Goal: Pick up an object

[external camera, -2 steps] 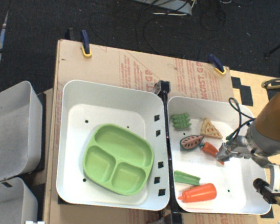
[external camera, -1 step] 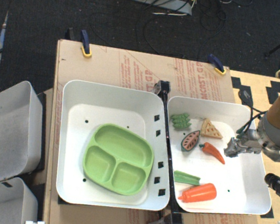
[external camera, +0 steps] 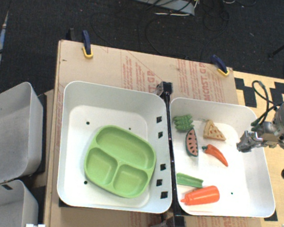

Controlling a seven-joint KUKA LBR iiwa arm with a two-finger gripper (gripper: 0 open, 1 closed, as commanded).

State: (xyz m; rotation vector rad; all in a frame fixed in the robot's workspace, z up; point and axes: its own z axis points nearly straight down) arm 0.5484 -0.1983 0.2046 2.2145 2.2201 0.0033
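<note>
The arm's jaws (external camera: 246, 142) hang over the right bin (external camera: 259, 174) near its right wall; whether they are parted or closed cannot be told, and nothing is seen between them. In that bin lie a red pepper (external camera: 216, 154) just beside the jaws, a waffle wedge (external camera: 214, 131), a watermelon slice (external camera: 192, 142), green leaves (external camera: 183, 122), a green bean (external camera: 189, 180) and a carrot (external camera: 202, 195) near the front edge. The left bin (external camera: 70, 142) carries a green divided plate (external camera: 120, 161).
</note>
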